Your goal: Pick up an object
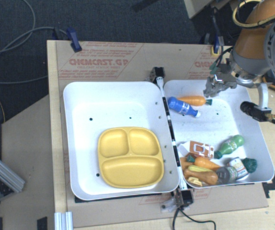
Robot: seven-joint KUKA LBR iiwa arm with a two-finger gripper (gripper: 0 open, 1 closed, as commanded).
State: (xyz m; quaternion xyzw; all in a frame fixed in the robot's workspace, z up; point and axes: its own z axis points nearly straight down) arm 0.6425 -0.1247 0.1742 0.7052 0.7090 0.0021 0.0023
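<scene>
The wide tan board surface point(127, 56), printed with red lettering, fills the middle of the frame and carries both bins so that they sit level under the camera; the grey arm with its orange band point(255, 37) leans in from the upper right, presumably because that side gives it reach over the right-hand bin. The left shallow white plastic bin point(79, 109) holds one thing, a pale yellow three-compartment plastic plate point(130, 156) lying flat at centre-low; the right shallow white plastic bin point(252, 133) holds the clutter, and most of it has gathered in the lower corner, where a green plastic bottle point(230, 145), a small orange-and-white carton point(201, 149), an orange toy carrot point(205, 164) and a dark tin with a green end point(238, 167) lie heaped and touching. Apart from that heap, in the upper part of the right bin, a blue plastic bottle with a white cap point(182, 106) lies on its side just beside the bin's left wall, touching a second orange toy carrot point(193, 100); this pair is the likeliest target, being free of the pile. The pincer point(213, 91) hangs just beside the green-tipped end of that carrot; whether it is spread or closed I cannot tell, and nothing is seen gripped.
</scene>
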